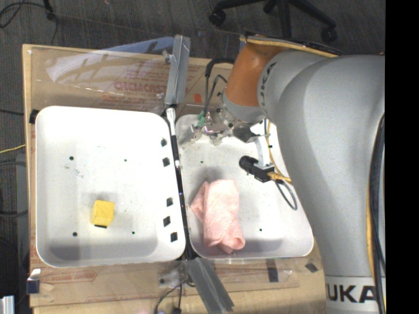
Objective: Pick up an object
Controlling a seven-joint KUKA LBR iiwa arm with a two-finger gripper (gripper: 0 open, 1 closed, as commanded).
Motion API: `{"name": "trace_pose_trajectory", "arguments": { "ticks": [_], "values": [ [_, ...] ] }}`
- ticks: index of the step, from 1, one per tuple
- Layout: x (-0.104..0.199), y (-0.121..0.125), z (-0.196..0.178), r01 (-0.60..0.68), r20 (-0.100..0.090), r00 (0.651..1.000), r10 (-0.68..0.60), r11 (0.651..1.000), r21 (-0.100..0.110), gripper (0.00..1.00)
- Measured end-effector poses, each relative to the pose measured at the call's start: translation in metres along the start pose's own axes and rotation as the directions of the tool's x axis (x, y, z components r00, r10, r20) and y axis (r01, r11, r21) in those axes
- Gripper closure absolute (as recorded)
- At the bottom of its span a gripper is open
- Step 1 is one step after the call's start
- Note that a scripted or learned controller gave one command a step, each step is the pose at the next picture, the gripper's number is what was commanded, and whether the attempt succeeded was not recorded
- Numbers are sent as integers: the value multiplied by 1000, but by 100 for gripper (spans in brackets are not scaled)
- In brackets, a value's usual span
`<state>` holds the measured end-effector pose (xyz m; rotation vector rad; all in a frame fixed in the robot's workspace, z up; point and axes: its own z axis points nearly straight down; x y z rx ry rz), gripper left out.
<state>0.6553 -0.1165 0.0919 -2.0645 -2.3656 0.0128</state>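
White "UKA" lettering point(353, 294) marks the grey arm point(334, 142).

Your arm point(327, 169) came in from the right, its broad grey body spread across that side of the view. The orange band point(245, 77) above the wrist sat near the top, angled down and to the left. Below it the gripper point(208, 126) pointed down near the upper left, with a black cable looping beside the wrist.

Wooden bench point(46, 286) with two white bins point(98, 142) side by side
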Motion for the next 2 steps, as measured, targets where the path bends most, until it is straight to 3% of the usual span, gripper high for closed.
{"name": "trace_pose_trajectory", "arguments": {
  "ticks": [1,2],
  "values": [
    [-17,-1,0,31,-5,1000,-31,1000,-4,0],
    [-1,0,0,10,0,1000,-10,1000,-2,0]
  ]
}}
